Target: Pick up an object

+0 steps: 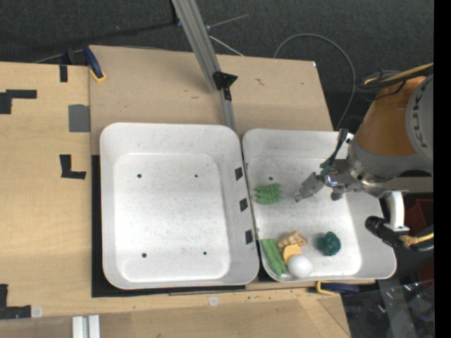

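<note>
Wooden bench (176, 83), two shallow white bins. Two-finger gripper (307, 189) hangs in right bin (296, 146), fingers slightly parted, holding nothing, near small ribbed green piece (267, 193). Dark green lump (328, 243) and white ball (300, 266) lie well apart. Risk: fingers descend beside piece, closing empty.

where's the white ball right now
The white ball lies in the right bin, at its near edge, touching the tan object.

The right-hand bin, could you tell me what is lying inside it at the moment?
The right-hand bin holds a light green toy, a dark green object, a white ball, a tan piece and a green strip. The gripper and arm cover its right part.
</note>
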{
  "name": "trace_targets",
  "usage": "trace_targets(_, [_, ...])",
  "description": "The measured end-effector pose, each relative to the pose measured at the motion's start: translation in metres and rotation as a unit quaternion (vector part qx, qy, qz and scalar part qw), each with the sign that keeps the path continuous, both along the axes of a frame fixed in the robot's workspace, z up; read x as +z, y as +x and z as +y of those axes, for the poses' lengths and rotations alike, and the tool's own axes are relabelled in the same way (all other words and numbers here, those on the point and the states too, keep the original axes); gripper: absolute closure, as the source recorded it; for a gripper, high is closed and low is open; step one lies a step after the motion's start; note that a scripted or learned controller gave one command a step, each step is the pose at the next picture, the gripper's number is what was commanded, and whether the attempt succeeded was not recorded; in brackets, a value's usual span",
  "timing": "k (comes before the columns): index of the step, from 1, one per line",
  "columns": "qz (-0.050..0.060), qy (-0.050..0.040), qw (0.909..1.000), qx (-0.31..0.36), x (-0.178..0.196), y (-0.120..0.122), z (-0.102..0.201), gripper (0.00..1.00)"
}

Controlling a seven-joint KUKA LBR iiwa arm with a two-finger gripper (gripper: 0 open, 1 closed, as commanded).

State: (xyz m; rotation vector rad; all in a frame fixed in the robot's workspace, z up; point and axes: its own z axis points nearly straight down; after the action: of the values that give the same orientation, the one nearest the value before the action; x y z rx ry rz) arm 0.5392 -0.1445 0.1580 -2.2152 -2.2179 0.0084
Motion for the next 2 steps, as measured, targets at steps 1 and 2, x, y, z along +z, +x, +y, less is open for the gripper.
trace_targets(1, [-0.001,-0.0001,1.0000,0.000,-0.044,-0.002,0.001,0.00])
trace_targets(2, [-0.002,-0.0001,1.0000,0.000,-0.031,-0.001,0.002,1.00])
